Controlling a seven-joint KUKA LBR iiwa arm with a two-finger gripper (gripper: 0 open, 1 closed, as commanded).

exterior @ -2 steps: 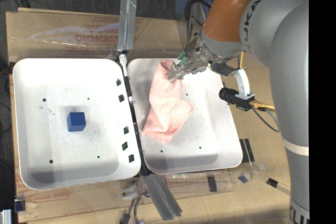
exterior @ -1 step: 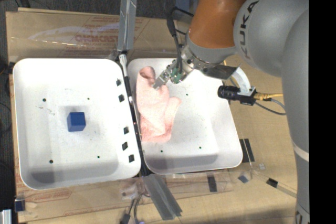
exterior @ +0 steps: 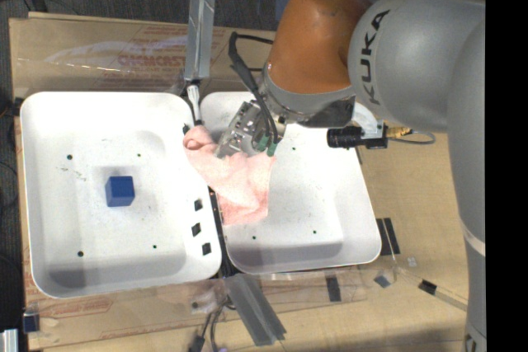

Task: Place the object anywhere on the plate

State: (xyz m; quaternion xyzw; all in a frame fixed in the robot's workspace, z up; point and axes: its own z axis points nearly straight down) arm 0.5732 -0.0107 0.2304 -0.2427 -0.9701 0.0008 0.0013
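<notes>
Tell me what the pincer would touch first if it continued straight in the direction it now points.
Most likely the pink cloth. The pincer points down and to the view's left, at the cloth's upper part by the left wall of the right bin. Depth is unclear, so it may already touch.

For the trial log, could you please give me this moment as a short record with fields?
left bin: holds a blue cube
right bin: holds part of a pink cloth
pink cloth: crumpled, draped over the rims where the bins meet
gripper: low over the cloth's upper end, at the right bin's left side
grasp: cannot tell
arm: reaches in from the right
</notes>
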